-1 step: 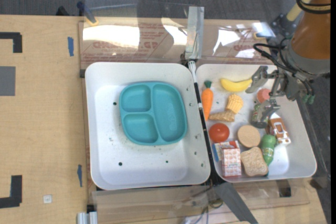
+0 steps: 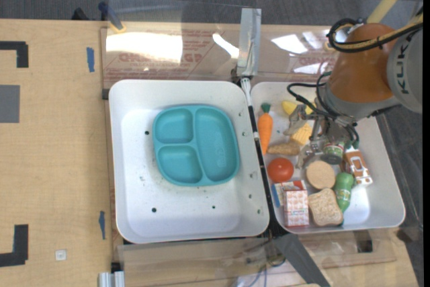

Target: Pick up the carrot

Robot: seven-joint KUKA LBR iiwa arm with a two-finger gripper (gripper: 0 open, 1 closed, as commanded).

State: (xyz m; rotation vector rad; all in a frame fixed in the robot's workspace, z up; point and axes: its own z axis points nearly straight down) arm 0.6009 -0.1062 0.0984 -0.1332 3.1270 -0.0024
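At the right bin's [image 2: 386, 208] near edge sit a small carton [image 2: 295, 206] and a slice of bread [image 2: 326, 206]. Farther in, a tomato [image 2: 281, 169]. The gripper [image 2: 321, 143] hangs over mid-bin; whether it is apart or together, I cannot tell. The carrot [image 2: 265, 130] lies along the left wall, toward the far corner, apart from the gripper.

Bins [image 2: 127, 212] glossy white plastic; teal tray [image 2: 197, 144] smooth matt plastic; bench [image 2: 47, 144] matt wood-look board; carrot [image 2: 265, 131] smooth plastic.

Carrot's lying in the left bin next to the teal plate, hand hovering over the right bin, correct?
Not quite. The camera view shows the carrot in the right bin, by its left wall; the teal plate sits alone in the left bin. The hand is over the right bin.
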